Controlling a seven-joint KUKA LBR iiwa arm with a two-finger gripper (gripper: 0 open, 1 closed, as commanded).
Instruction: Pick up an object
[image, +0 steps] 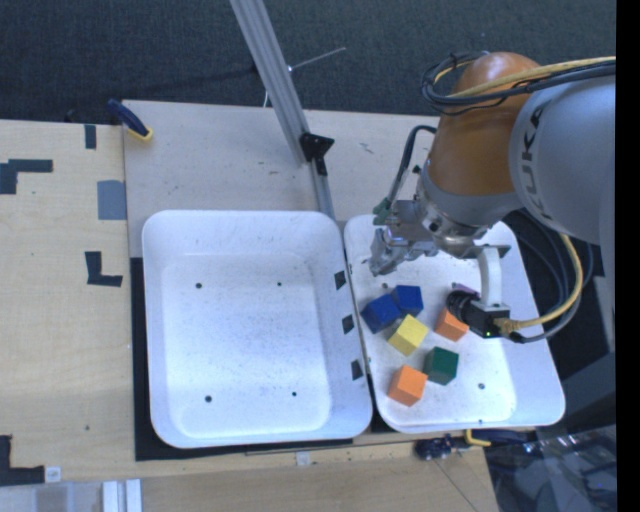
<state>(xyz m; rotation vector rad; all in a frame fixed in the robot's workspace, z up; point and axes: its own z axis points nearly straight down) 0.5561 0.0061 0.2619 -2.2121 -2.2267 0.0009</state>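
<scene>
blue, yellow, orange and green cubes (408, 335) crowd the right bin (520, 400). my claw (385, 262) hangs at their 11 o'clock; i can't tell its state. descending, i risk wedging two touching cubes or nudging them aside.

Six small solid cubes in the right-hand shallow white bin (520, 400)

We see two dark blue cubes (381, 312) (408, 298) touching, a yellow cube (407, 334) just at their 6 o'clock, a small orange cube (450, 325) at its 3 o'clock, a dark green cube (441, 364) below that, and a larger orange cube (406, 384) at the green's 8 o'clock.
</scene>
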